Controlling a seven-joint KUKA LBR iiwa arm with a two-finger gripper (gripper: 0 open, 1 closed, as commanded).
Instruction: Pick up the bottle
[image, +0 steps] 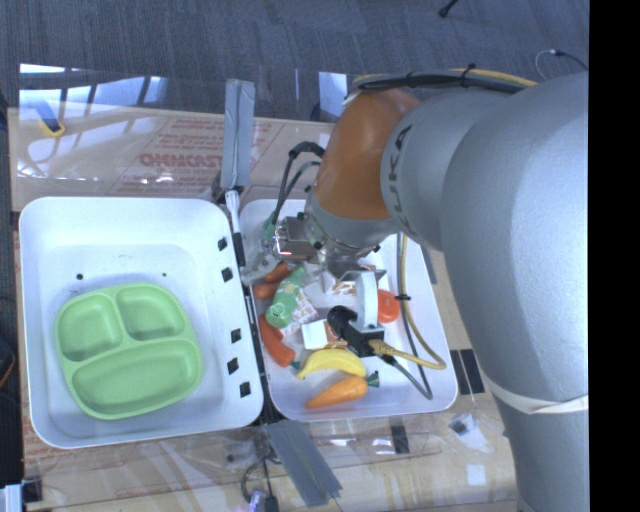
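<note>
The bottle (287, 300), green with a pale label, lies on its side in the right-hand bin (440, 385), close to that bin's left wall; its long axis runs at a slant, one end toward the bin's far left corner and the other toward the middle of the bin, though which end carries the cap cannot be made out. Around the bottle lies a crowd of toy food: an orange-red piece (278, 343) just below it by the left wall, a yellow banana (327, 362) nearer the front, an orange carrot (338, 393) in front of the banana, and a red-orange piece (388, 306) to the bottle's right. A black and yellow cable (405, 358) trails over the front of this heap. Left of the bottle, across the two bins' touching walls, the left-hand bin (60, 225) holds a green divided plate (128, 348) with three compartments, lying flat. The gripper (330, 285) is down among the items just right of the bottle, hung from the grey arm (500, 200) whose orange band sits above it; whether its jaws are spread or pressed together cannot be told, and nothing can be seen pinched by it. Contact with the bottle cannot be judged.
</note>
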